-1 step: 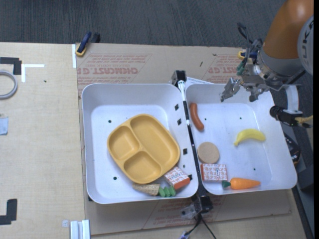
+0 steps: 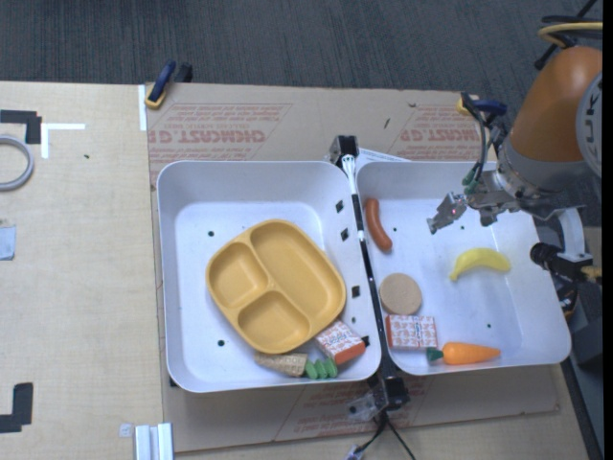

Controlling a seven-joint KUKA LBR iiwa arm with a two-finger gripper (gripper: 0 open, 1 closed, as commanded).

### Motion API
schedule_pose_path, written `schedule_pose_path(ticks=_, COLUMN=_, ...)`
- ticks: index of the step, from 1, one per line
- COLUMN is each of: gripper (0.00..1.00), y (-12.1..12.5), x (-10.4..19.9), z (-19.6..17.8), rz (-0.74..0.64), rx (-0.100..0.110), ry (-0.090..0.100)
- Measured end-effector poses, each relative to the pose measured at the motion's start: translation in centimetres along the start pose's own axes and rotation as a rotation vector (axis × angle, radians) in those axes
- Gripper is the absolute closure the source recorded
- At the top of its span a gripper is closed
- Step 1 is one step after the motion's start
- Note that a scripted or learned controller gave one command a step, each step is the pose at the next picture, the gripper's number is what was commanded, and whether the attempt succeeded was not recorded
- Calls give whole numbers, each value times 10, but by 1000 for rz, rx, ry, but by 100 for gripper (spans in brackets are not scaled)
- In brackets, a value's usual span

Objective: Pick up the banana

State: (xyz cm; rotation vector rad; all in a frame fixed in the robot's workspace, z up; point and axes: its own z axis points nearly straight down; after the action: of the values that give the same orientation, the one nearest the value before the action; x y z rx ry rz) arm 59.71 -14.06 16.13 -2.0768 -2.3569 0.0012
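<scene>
The arm [image 2: 565, 103] has a rounded orange band above grey metal, thin coloured cables running down its side, and a small metallic grey tool [image 2: 448, 213].

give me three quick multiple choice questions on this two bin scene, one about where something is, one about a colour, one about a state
1. Where is the banana?
A. right bin
B. left bin
C. on the cardboard

2. What colour is the divided plate?
A. blue
B. yellow
C. red

3. What is the state of the banana?
A. lifted by the tool
B. on the plate
C. lying free on the bin floor

Answers:
1 A, it lies in the right bin, above the carrot.
2 B, the plate in the left bin is yellow.
3 C, the tool sits up and left of it, apart from it.
</scene>
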Motion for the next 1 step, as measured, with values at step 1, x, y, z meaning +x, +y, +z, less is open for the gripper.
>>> schedule_pose_path(ticks=1, gripper=0, y=-51, x=-18, z=64, rz=-111, rx=-15, ry=-8)
